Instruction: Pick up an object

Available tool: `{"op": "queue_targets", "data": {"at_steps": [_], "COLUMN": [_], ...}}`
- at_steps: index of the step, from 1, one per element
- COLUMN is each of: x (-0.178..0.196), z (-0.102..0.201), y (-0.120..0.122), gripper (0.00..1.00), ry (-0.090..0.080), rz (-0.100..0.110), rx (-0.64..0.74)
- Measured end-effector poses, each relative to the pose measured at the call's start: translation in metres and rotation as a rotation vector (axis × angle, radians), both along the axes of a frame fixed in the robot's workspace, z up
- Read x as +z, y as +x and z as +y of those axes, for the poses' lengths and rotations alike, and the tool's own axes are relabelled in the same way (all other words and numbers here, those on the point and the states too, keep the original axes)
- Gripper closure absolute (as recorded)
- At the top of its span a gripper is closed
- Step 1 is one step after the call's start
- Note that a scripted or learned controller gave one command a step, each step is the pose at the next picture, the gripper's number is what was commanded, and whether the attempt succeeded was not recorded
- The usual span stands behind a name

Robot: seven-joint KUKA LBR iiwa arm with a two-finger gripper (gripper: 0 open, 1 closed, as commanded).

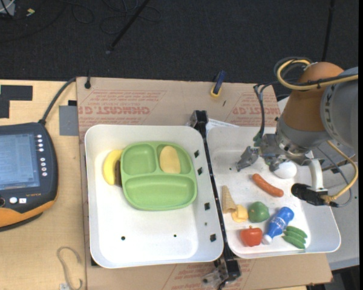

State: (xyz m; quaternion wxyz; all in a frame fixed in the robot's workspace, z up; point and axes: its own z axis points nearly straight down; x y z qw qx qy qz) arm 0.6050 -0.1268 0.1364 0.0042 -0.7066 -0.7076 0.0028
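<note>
My gripper point(262, 159) hangs over the upper part of the right bin point(230, 139), its fingers spread open with nothing between them. Just right of it lies a white egg-like object point(285, 170). Below it, an orange sausage point(267, 185) lies at a slant. Nearer the front are a tan cone point(228, 199), a green round fruit point(258, 211), a red pepper point(251, 237), a blue bottle point(277, 223) and a green pod point(295, 236).
The left bin point(145, 240) holds a green divided plate point(158, 186) with a pale yellow item point(169, 159) in one compartment, and a banana point(111, 166) beside the plate. A teach pendant point(15, 168) lies at the far left. Cables point(345, 186) trail right of the arm.
</note>
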Motion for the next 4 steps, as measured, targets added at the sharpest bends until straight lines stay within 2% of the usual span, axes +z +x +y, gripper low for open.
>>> {"op": "queue_targets", "data": {"at_steps": [1,2,3,4], "x": [-0.052,-0.039,0.021,0.074], "z": [0.002,0.001,0.006,0.015], "y": [-0.001,0.0,0.006,0.005], "gripper": [0.0,1.0,1.0,1.0], "ry": [0.0,0.0,-0.002,-0.002], "rz": [-0.003,-0.004,-0.013,-0.012], "rx": [0.0,-0.004,0.0,0.0]}}
